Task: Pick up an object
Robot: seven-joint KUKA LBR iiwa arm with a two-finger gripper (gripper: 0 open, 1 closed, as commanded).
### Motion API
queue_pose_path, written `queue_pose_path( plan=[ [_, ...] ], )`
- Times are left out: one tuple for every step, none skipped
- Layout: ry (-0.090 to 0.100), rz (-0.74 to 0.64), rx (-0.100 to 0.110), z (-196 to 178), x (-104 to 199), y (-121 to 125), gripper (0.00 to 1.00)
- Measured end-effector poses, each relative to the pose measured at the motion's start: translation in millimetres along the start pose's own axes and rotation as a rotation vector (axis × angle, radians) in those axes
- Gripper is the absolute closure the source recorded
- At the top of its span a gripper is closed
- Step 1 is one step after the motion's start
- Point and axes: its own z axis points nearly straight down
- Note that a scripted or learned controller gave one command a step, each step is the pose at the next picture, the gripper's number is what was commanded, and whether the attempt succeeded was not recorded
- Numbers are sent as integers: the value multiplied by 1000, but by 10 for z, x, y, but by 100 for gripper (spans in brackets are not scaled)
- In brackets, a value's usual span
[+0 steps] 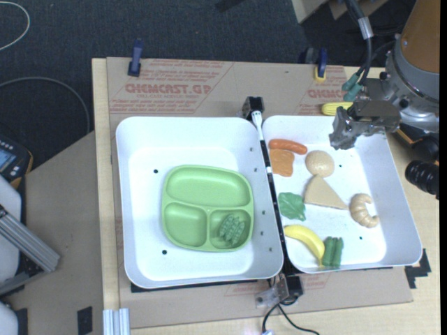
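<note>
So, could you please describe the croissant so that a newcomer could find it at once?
Look in the right-hand white bin, the one holding loose toy food. Along its right side, just right of the pale cheese wedge, lies the croissant. It is the only curled, tan, ridged pastry there.

Robotics lab setup. Brown cardboard-faced bench board [209, 89] printed "CHEMCAST", clamped by blue clips [135, 58] at its far edge, over dark carpet [105, 12]. Loose cables [17, 19] left of the board; aluminium framing [28, 246] at its near-left.
</note>
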Motion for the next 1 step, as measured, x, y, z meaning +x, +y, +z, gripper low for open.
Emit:
queue_pose_path(
  plan=[
    [1, -11, 20, 749, 419, -25, 100]
  ],
)
